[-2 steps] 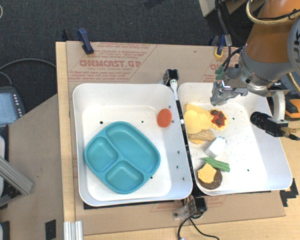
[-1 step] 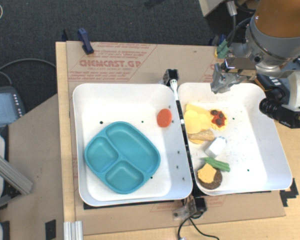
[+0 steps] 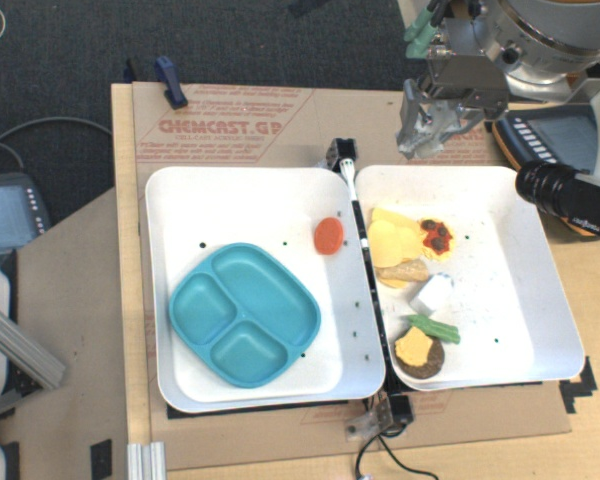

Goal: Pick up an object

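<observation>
Gripper: hangs above the bench at about one o'clock from the frame's centre, over the far edge of the right bin; nothing is seen between its metal tips, and whether they are spread or closed cannot be told. Arm: grey, entering at the upper right.

Left bin: white and shallow, touching the right bin along a central seam. Blue tray: three compartments, lying at seven o'clock within the left bin. Orange-red disc: at two o'clock from the tray, near the seam.

The right bin holds a cluster of toy foods along its near-left side. Yellow piece: at ten o'clock in that bin, with a red-and-dark piece just beside it at three o'clock. Tan piece and white block: below these. Green piece: touching the brown-and-yellow round piece at six o'clock.
</observation>
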Controlling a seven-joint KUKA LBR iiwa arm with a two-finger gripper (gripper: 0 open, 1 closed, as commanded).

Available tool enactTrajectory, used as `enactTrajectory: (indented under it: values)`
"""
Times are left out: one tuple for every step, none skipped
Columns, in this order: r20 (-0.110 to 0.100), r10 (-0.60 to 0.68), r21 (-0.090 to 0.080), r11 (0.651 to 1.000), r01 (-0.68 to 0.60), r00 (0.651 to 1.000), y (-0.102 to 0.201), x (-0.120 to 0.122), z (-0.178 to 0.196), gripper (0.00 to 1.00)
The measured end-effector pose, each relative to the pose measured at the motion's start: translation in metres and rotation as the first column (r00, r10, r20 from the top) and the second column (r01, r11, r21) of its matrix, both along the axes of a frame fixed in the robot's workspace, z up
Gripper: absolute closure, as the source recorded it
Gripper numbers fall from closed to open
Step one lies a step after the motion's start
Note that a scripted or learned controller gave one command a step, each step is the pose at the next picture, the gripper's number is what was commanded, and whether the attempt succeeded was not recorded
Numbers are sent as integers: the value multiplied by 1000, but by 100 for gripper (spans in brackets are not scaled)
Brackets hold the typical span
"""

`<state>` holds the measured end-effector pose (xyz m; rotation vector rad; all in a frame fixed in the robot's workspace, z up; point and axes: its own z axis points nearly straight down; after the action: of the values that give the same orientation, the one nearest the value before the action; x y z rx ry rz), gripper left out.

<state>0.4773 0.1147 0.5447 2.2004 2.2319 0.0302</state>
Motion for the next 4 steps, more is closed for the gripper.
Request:
enactTrajectory:
  values:
    - [-36,-15,-14,1000,14,999,16,8,-201,100]
    - [4,-12,-4,1000,12,1000,28,83,0,100]
    - [-27,-20,-12,1000,19,999,-7,184,-129,100]
    - [-7,-21,-10,1000,21,1000,-73,156,-35,100]
